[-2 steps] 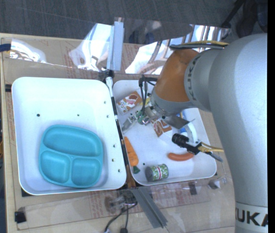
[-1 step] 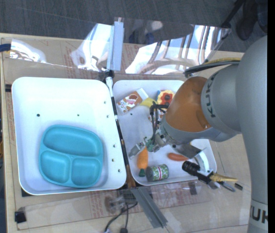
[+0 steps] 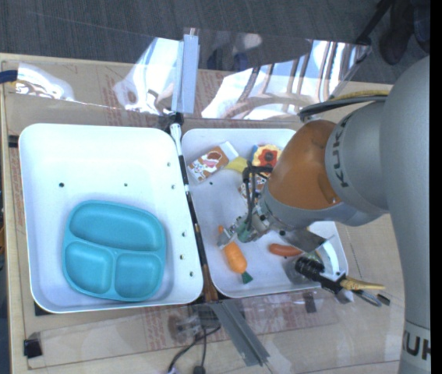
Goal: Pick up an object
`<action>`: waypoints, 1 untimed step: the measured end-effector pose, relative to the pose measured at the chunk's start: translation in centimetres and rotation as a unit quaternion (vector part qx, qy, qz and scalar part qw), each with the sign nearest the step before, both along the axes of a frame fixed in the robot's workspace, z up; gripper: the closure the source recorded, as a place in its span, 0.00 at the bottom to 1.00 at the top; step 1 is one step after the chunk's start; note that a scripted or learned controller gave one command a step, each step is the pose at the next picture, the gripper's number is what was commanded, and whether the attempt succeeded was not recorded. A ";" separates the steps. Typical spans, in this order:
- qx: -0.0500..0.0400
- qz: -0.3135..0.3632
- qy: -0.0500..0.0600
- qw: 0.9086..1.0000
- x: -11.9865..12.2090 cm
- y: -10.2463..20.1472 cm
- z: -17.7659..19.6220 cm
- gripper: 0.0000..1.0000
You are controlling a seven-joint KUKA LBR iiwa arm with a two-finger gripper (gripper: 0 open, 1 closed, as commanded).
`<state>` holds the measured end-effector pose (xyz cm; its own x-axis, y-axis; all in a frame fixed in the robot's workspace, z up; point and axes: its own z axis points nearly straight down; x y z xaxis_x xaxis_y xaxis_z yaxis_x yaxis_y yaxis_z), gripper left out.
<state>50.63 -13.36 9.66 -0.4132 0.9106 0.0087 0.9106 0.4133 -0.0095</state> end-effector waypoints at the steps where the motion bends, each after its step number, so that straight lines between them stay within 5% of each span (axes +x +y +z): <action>1: -0.003 -0.104 -0.004 0.995 3.4 5.4 14.8 1.00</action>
